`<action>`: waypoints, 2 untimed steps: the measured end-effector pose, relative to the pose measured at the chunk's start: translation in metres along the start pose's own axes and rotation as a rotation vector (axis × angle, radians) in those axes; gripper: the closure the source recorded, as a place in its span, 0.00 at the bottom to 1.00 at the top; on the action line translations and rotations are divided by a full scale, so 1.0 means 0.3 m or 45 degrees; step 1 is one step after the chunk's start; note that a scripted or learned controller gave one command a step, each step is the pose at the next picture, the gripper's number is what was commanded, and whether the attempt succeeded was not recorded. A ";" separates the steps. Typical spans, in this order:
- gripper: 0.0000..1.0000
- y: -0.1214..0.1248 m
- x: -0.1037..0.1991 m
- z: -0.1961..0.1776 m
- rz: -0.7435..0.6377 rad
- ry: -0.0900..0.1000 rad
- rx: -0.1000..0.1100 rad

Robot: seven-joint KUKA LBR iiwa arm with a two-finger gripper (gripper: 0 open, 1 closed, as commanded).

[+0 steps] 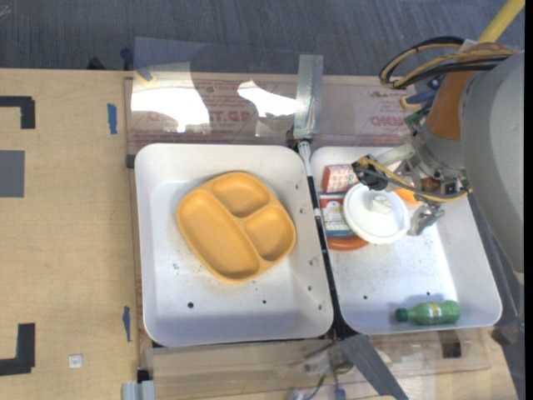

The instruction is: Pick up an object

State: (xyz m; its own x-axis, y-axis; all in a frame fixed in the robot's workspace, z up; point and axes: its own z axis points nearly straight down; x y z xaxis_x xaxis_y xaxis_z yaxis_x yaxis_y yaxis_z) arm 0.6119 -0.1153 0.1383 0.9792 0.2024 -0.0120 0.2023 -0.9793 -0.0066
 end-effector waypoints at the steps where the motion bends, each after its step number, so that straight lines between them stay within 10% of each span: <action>1: 0.00 -0.149 -0.066 -0.157 -0.003 0.016 -0.003; 2: 0.00 -0.060 -0.016 0.007 -0.101 0.051 -0.017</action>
State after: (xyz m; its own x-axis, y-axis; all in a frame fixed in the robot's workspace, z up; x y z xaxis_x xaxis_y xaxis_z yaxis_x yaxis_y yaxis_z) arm 0.6036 -0.0987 0.1364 0.9597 0.2796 0.0281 0.2795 -0.9601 0.0076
